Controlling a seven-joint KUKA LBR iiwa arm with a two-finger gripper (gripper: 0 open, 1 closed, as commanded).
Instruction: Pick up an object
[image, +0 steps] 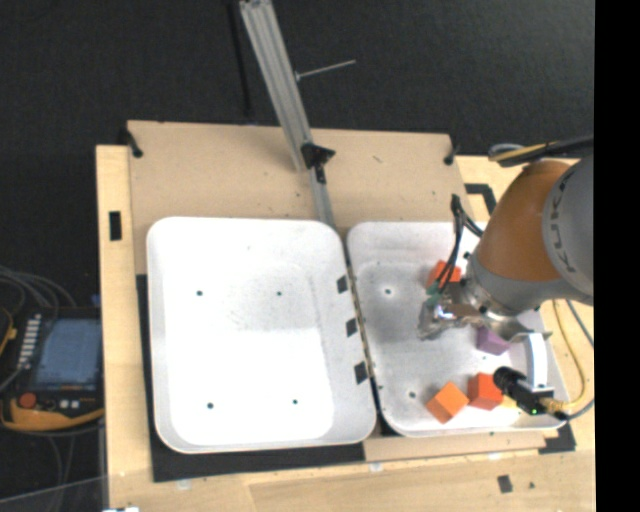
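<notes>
Gripper (432, 322) hangs low over the right bin (400, 250), near that bin's centre, with the grey arm (530, 250) and its orange band reaching in from three o'clock. Whether the pincer is released or clenched cannot be told: the wrist body masks the tool from above and the metal tip is too small and blurred to read. Nothing is visibly held. Candidate objects all lie in the right bin: a small orange piece (443, 272) just beside the tool at about one o'clock from it, with a green fleck close by that is too small to identify; a purple block (491, 340) near the tool at four o'clock, partly under the wrist; an orange block (449, 401) and a red block (485, 391) side by side toward the bin's six o'clock edge, well apart from the tool. The left bin (250, 330) shows a bare white floor. In my judgement the step in hand is the approach or descent onto a target, most likely the small orange piece or the purple block; the grasp is not confirmed. The next move calls for centring the tool over one chosen object, closing on it, and lifting straight up to verify that it comes away from the floor.
</notes>
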